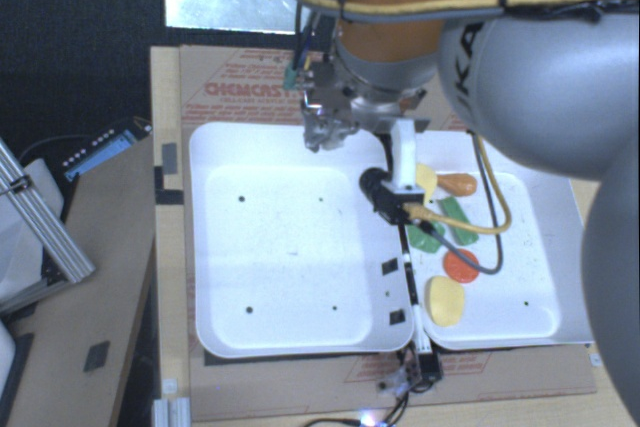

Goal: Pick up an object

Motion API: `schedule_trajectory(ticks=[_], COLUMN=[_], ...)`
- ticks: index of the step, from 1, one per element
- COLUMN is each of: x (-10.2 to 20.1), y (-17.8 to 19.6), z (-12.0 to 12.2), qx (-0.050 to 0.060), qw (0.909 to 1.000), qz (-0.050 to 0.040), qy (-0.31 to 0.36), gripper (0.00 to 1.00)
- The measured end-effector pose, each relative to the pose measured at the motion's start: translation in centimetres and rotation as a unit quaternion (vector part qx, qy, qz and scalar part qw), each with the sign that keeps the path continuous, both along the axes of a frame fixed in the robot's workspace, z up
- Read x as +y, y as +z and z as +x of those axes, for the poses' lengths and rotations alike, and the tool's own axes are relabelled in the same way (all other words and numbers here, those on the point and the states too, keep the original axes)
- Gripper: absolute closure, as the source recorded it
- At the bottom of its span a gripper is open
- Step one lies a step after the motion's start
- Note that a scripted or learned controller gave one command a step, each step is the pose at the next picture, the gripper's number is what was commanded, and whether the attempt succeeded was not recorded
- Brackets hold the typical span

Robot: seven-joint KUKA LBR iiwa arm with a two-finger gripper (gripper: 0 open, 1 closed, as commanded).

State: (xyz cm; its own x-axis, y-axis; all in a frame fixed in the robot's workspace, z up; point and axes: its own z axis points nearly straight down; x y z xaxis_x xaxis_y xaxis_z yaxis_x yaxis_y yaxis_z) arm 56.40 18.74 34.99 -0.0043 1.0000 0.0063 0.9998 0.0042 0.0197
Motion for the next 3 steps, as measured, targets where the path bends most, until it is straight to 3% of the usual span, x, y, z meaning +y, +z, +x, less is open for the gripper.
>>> schedule_trajectory(ticks=[1, 2, 3], x=[4.9, 3.3, 4.7], y=[-11.9, 0.5, -15.4], z=[1.9, 3.2, 6.7], qx=[0.013, 0.003, 0.014], qw=[0.9999, 1.0000, 0.9999], qz=[-0.0036, -0.0010, -0.0049], qy=[0.002, 0.001, 0.000], gripper=[1.00, 1.00, 1.00])
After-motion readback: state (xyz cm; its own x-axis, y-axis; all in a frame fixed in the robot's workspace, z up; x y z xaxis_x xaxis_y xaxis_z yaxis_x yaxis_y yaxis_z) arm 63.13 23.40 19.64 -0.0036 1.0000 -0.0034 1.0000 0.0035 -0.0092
